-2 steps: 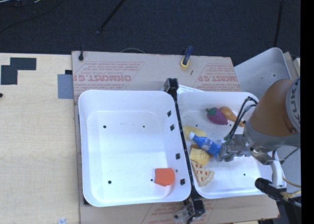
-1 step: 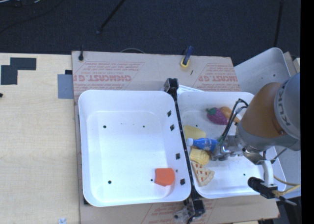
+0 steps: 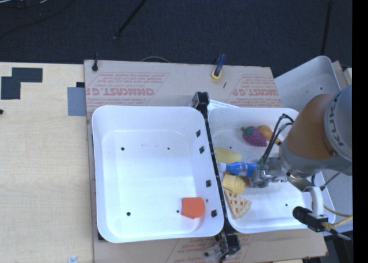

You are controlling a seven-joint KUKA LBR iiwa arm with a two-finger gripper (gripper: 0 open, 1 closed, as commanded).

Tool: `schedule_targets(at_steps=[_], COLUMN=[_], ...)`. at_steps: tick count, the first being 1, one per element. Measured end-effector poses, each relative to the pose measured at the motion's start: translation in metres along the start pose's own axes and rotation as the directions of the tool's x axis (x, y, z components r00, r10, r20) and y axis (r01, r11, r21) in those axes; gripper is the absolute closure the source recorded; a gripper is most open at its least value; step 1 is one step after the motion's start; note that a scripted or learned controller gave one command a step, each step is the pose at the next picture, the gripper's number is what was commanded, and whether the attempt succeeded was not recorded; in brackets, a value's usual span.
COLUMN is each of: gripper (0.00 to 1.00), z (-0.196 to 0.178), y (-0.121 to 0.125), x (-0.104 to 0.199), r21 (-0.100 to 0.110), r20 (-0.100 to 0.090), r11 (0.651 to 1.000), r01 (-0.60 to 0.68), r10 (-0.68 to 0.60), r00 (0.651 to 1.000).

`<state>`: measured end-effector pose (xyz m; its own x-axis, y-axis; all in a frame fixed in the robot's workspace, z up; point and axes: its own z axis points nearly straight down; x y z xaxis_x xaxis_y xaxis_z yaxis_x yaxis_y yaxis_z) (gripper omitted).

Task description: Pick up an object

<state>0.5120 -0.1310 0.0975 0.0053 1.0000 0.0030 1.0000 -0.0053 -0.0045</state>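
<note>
Looming largest at the right edge, the grey arm with its orange band reaches down into the right bin. Its claw sits low among the objects at that bin's left side, just beside a blue object; whether its fingers are apart or together cannot be told, as the wrist and cables hide them, and nothing can be seen gripped between them.

Several small things crowd the left half of the right bin. A pale yellow piece lies against the dividing wall, with the blue object just below it. Below that is a yellow corn-like piece, touching or nearly touching a waffle-patterned wedge nearer the front rim. Farther back, well apart from these, a purple item and an orange item lie side by side.

The left bin holds an orange block near its front right corner.

Both bins rest on a sheet of cardboard on the wooden tabletop. A blue and yellow clamp grips the cardboard's far edge
</note>
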Motion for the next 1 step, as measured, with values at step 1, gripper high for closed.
schedule_targets(at_steps=[1], gripper=[1.00], z=[0.0018], y=[0.0720], x=[-0.0188], r21=[-0.008], r20=[0.004], r11=[1.000], r01=[0.006], r10=[-0.006], r00=[1.000])
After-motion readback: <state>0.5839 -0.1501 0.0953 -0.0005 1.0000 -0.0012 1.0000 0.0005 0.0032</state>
